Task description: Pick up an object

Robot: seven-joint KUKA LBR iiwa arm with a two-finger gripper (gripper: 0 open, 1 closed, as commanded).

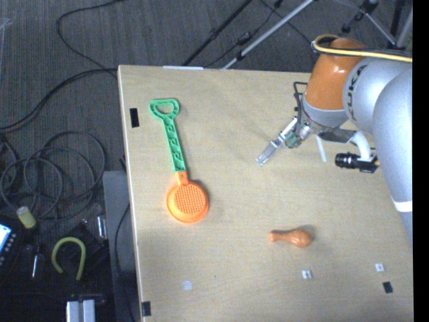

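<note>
A toy sieve with a green handle and a round orange mesh head lies on the left part of the tan bench top, its handle pointing away. A small orange drumstick-shaped toy lies near the front, right of centre. My gripper hangs over the middle right of the bench, slanting down to the left from the grey arm with the orange band. It is well apart from both toys, with nothing seen in it.
The bench's left edge drops to a floor strewn with black cables and tripod legs beyond the far edge. Small dark markers sit on the bench surface.
</note>
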